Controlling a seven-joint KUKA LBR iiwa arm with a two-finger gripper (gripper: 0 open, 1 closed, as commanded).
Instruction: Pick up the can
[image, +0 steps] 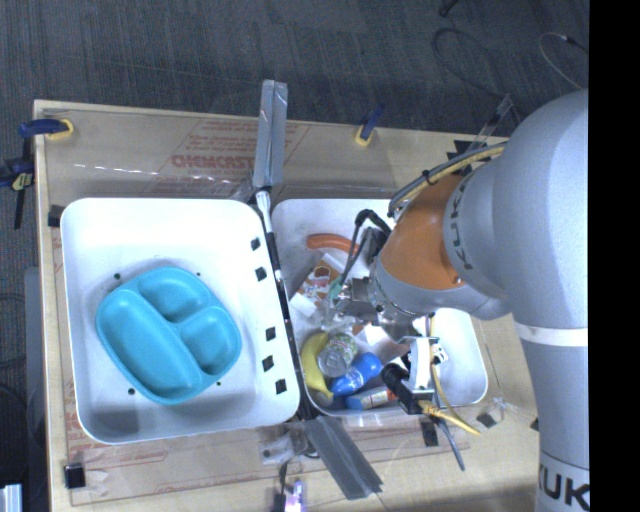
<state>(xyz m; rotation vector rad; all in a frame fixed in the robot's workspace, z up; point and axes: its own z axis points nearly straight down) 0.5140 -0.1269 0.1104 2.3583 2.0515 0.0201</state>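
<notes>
Bench front: the 2 white bins sit side by side, so things can go from 1 bin to the other.
Left bin: it holds 1 blue tray with 3 parts. The tray lies flat in the middle, well apart from the arm.
Right bin: this is the full one. Many small things lie in a pile near its front left corner, touching each other.
Pile, front: a blue bottle lies on its side. A yellow thing, maybe a banana, curves just beside it.
Pile, middle: a clear, shiny round thing sits between the yellow thing and the blue bottle. I think this may be the can, but I cannot be sure. It rests on the pile, so it may roll if bumped.
Pile, back: a printed pack and an orange-red long thing lie near the back wall.
Gripper: it hangs low over the pile, just behind the shiny thing. Its tip is hidden in the clutter, so I cannot tell its state or if it has anything.
Arm: it comes in from the right and bends down over the right bin. Its orange band sits above the wrist and hides much of the bin.
Step, my guess: the pick is not done yet.
</notes>
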